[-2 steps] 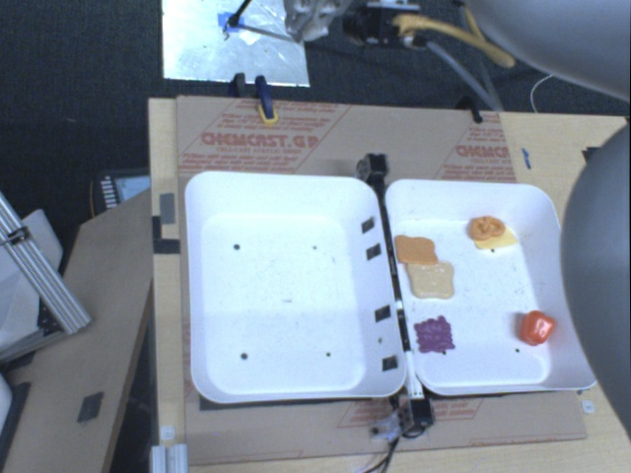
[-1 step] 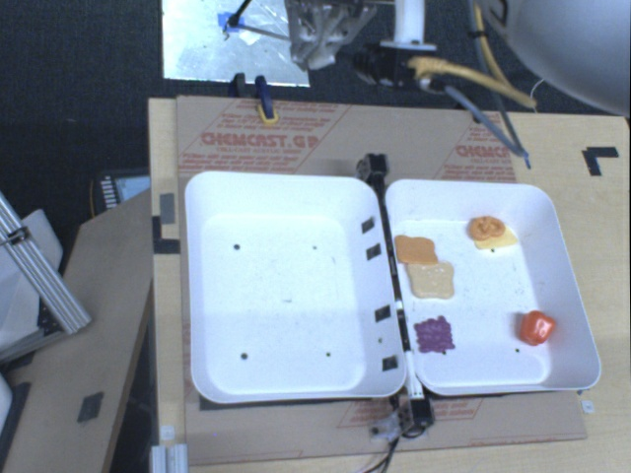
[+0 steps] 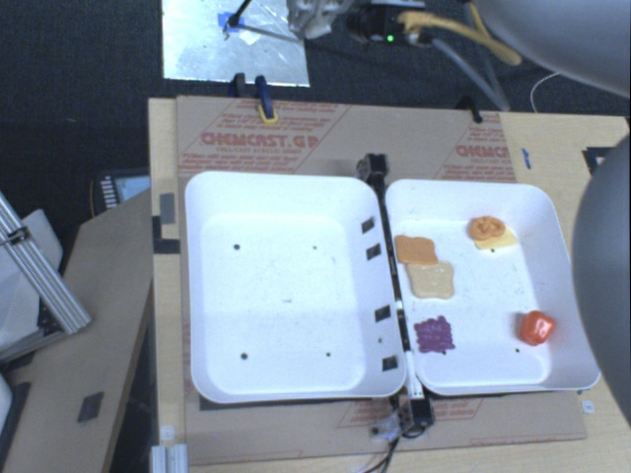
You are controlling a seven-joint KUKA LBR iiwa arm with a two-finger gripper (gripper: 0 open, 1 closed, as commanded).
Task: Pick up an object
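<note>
Five small items lie in the right bin [image 3: 552, 264]; the pincer [image 3: 317, 13] hangs beyond the worktop's [image 3: 325, 131] far edge.
Orange slab [image 3: 416, 251], tan slab [image 3: 432, 280], purple cluster [image 3: 434, 335], red piece [image 3: 535, 328], perhaps a pretzel [image 3: 486, 229]; pincer's state unreadable.

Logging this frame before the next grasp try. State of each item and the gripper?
Orange flat piece: flat in right bin, overlapping tan piece.
Tan flat piece: flat.
Purple lump: resting alone.
Red item: resting near right wall.
Orange ring-shaped item: on a yellow piece.
Gripper: raised, away from bins.
</note>
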